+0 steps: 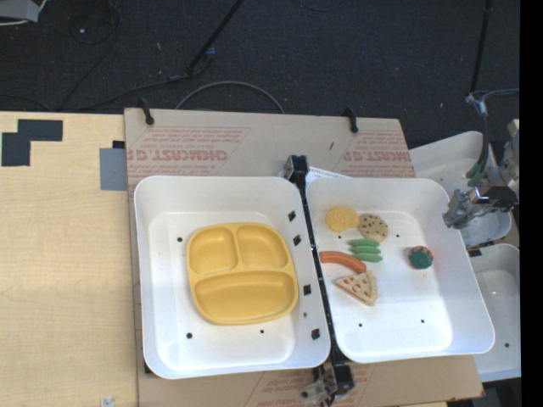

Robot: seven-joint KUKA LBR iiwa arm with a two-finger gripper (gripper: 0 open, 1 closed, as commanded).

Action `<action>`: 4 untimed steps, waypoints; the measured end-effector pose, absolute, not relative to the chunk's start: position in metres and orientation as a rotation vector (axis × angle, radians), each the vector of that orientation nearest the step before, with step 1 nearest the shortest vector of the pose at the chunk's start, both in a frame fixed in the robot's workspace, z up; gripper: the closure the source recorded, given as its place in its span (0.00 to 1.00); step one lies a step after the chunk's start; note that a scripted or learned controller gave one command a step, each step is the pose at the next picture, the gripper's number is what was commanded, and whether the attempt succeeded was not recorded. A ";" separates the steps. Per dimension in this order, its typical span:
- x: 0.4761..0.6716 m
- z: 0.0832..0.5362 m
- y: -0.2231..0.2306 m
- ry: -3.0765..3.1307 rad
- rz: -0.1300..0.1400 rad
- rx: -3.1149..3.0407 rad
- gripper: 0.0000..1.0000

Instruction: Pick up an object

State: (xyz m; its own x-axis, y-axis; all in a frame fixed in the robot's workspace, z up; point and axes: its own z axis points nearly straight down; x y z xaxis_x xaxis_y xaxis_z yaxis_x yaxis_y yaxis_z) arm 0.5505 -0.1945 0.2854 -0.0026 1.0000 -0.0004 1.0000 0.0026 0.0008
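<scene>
- Cardboard sheet: red print, upside down, not clearly legible.
- Right bin: yellow waffle, cookie, green beans, sausage, pizza slice, strawberry.
- Gripper: at the bin's right rim; state cannot be told.

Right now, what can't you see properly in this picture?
- The grey metal gripper sits at the camera view's right edge, small and blurry; its fingers cannot be made out.
- The small round teal and red toy is too small to identify.
- The grey robot arm is cut off by the right edge.
</scene>
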 end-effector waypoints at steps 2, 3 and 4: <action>0.551 0.258 -0.076 2.231 -0.002 2.219 1.00; 0.546 0.242 -0.017 2.231 -0.003 2.219 1.00; 0.551 0.240 0.035 2.228 -0.003 2.219 1.00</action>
State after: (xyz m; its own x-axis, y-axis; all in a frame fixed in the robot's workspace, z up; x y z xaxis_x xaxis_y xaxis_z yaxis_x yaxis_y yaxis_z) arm 0.5511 0.0346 0.2399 -0.0043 1.0000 0.0010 1.0000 0.0043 -0.0035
